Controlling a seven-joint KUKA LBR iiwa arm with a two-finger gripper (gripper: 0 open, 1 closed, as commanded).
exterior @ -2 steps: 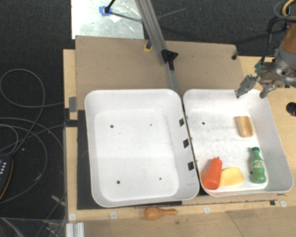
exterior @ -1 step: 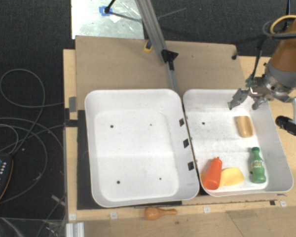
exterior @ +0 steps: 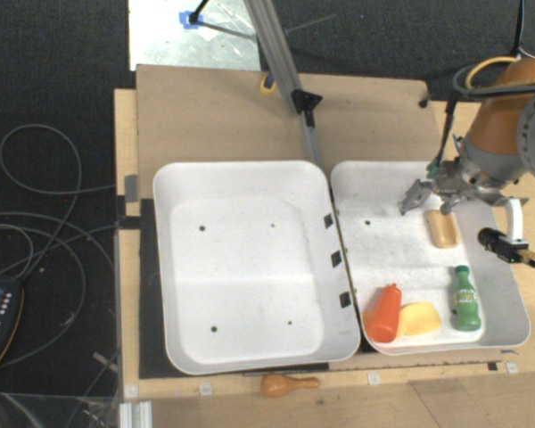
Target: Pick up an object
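In the right bin lie a tan bread-like block, a green bottle, a red bottle and a yellow piece. My gripper hangs over the bin's far part, just up and left of the tan block. Its fingers are spread open and hold nothing. One fingertip sits close to the block's top end. The red bottle and the yellow piece touch each other at the bin's near edge.
The left bin lies beside the right one, with black clips along the shared edge. A tan pear-shaped object rests on the bench in front of the bins. A slanted metal pole crosses the far side.
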